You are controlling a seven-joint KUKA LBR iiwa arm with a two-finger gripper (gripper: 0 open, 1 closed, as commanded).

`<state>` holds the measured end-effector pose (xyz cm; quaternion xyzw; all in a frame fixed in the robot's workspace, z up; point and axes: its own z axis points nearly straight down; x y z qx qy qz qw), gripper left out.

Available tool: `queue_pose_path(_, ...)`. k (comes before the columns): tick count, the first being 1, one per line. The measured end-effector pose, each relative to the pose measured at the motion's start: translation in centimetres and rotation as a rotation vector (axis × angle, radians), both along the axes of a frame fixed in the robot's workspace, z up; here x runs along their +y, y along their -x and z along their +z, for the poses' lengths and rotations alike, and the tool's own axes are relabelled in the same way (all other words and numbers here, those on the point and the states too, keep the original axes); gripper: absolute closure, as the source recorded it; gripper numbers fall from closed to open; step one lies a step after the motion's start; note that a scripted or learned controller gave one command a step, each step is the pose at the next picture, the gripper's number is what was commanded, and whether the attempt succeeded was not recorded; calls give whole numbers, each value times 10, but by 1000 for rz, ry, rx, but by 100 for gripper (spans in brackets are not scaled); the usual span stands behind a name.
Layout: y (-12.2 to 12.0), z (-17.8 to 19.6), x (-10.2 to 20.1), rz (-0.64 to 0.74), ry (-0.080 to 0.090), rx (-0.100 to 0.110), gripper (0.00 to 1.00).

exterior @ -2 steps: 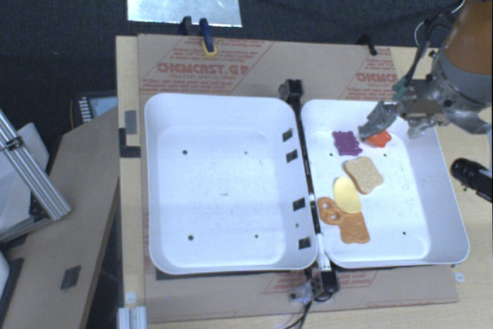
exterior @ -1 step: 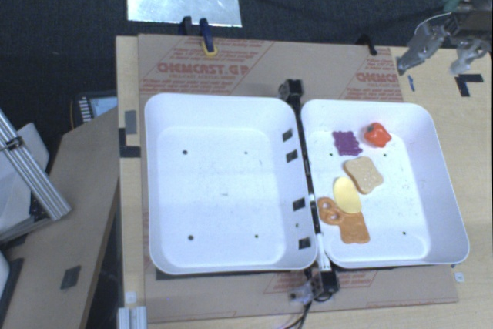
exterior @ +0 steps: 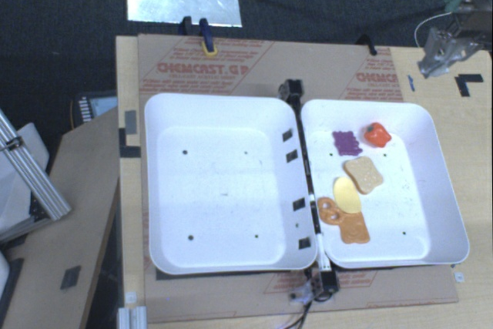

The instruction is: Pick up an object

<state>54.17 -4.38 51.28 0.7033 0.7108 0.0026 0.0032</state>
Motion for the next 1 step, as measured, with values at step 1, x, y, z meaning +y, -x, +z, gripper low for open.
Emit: queue_pose_path(1,14,-178,-79,-17,0,22,100)
